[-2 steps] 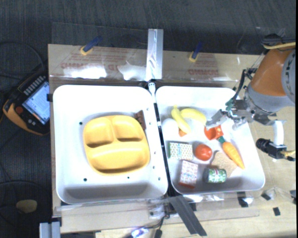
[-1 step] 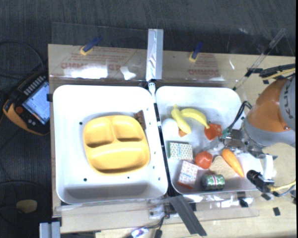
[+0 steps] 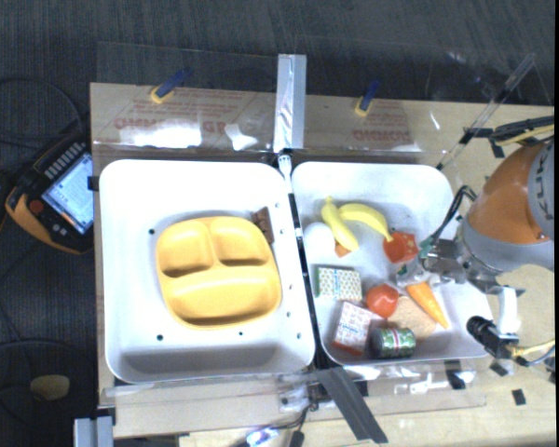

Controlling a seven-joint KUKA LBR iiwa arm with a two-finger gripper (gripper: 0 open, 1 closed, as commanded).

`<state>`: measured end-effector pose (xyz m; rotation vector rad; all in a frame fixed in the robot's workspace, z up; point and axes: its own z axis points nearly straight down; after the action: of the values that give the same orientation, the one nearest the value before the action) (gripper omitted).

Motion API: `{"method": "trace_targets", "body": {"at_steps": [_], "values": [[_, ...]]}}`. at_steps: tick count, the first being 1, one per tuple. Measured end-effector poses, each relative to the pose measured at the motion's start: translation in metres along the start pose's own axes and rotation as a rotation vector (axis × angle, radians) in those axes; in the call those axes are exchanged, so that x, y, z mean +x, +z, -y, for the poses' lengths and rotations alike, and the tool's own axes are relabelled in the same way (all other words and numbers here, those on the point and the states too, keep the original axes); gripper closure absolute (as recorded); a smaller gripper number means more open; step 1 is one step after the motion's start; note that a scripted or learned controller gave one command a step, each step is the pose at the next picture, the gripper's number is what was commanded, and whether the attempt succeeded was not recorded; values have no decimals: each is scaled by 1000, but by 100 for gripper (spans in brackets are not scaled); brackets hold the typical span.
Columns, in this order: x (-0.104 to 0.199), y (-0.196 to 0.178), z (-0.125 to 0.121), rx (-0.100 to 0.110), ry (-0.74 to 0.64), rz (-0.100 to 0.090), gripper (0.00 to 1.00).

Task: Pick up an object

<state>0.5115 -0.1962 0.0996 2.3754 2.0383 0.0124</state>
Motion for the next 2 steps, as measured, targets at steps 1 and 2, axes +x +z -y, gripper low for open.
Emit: {"method": "trace_targets", "body": {"at_steps": [1,2], "values": [[68,-71,-62,16,97,2,100],[51,-4,-59,16,-63,0,100]]}}
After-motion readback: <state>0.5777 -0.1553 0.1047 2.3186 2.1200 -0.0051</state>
